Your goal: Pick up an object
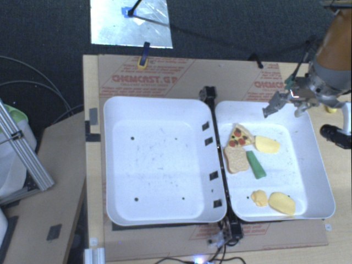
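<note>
The end effector, fingers spread and holding nothing, hovers over the right bin's far edge, the pizza slice nearby.

The pincer hangs over the far edge of the right bin, with its two fingers apart and nothing between them. In that bin lie a pizza slice, a piece of toast, a green stick and three yellow food pieces. The left bin sits just beside it on the table.
</note>
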